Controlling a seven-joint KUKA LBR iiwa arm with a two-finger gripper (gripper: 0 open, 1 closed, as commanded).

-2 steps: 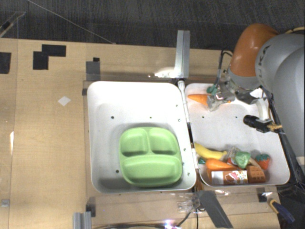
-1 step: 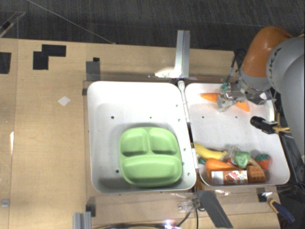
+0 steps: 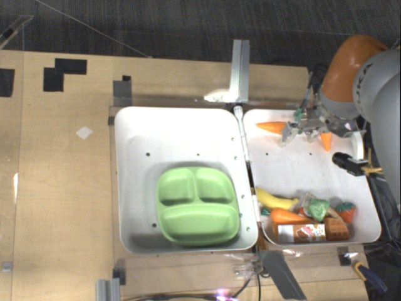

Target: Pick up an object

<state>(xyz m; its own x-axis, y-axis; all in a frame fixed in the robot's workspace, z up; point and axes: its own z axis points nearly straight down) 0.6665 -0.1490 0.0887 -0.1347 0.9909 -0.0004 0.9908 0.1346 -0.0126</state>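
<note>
Hand [image 3: 305, 129] first: it hangs low over the far part of the right bin [image 3: 376, 227], its metal fingers spread fairly wide, with nothing visible between them. The grey arm [image 3: 382, 86] with its orange band comes in from the view's right.

Closest to the hand is an orange carrot [image 3: 272, 128], lying on the bin floor at about nine o'clock from it, just beside the left fingertip. Its long axis runs roughly three to nine o'clock across the view, with the pointed end toward the bin's left wall and the thick end toward the hand. Whether the finger touches the thick end cannot be told. A second small orange piece [image 3: 326, 141] lies at about four o'clock from the hand, also just beside it, pointing roughly toward six o'clock.

As a judgement, the carrot sits off to the side of the open fingers, not between them, so a grasp would call for a shift toward nine o'clock.

Farther out, at six o'clock and well apart, a cluster of toys lies along the bin's near wall, among them a yellow banana [image 3: 276, 200] and a bottle [image 3: 304, 232]. Beyond nine o'clock, the left bin [image 3: 135, 130] holds a green divided tray [image 3: 197, 205].
</note>
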